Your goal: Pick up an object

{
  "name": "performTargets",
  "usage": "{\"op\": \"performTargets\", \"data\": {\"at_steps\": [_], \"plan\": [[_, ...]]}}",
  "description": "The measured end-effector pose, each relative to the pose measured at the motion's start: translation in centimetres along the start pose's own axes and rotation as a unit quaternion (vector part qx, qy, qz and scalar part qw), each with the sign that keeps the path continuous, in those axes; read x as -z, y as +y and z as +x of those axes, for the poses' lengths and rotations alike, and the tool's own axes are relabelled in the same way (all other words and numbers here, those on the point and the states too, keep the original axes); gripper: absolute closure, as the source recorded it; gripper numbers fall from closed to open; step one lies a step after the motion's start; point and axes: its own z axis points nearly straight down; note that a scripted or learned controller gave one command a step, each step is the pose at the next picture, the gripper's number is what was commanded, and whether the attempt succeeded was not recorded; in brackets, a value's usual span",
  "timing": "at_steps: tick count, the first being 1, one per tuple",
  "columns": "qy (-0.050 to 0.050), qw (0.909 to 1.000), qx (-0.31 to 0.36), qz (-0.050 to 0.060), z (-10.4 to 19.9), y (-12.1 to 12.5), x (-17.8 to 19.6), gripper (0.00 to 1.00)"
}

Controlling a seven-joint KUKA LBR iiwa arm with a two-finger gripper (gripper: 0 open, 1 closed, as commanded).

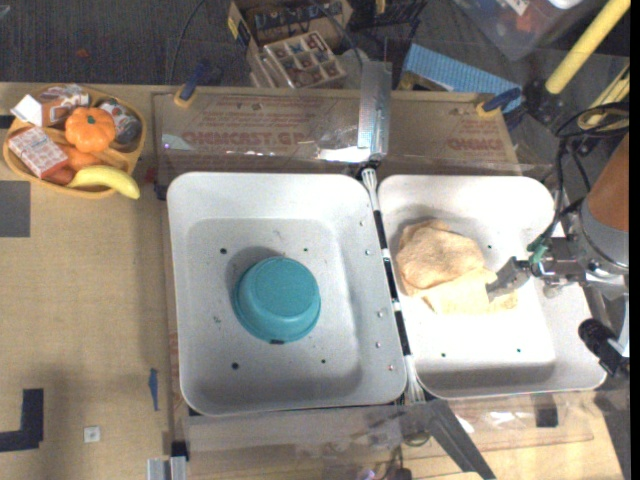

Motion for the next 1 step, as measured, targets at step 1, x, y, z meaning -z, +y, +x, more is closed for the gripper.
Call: {"op": "performTargets", "data": {"at_steps": [1], "plan": [[-0.001, 0.9983, 0.058, -0.003, 3.50, 7.24, -10.01, 0.00]]}}
